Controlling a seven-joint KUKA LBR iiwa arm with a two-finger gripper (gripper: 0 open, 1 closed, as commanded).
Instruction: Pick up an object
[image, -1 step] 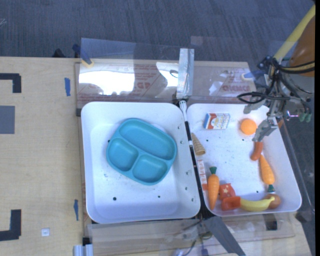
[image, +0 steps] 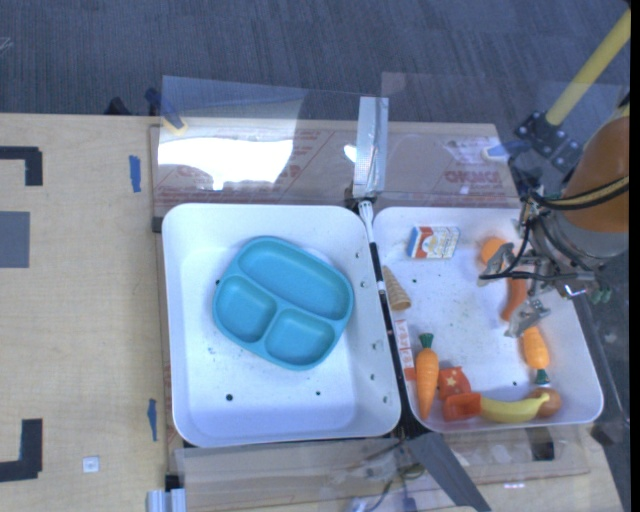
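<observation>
Pincer (image: 527, 312) low in right bin (image: 455, 400), grip state unclear, crowded by orange pieces (image: 535, 348). Carrot (image: 427, 372), banana (image: 514, 407), small carton (image: 432, 241) nearby. Blue tray (image: 283, 301) alone in left bin (image: 200, 400).

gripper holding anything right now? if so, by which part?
Cannot tell. The gripper sits low over the right bin, among the orange toy pieces, but the view does not resolve anything between its jaws.

Two white bins sit side by side, the left bin (image: 190, 400) and the right bin (image: 585, 385). One blue divided plate (image: 283, 301) has three compartments. The toys count one carrot (image: 427, 373), one banana (image: 512, 406), one small carton (image: 432, 241) and one cone (image: 397, 289).
</observation>
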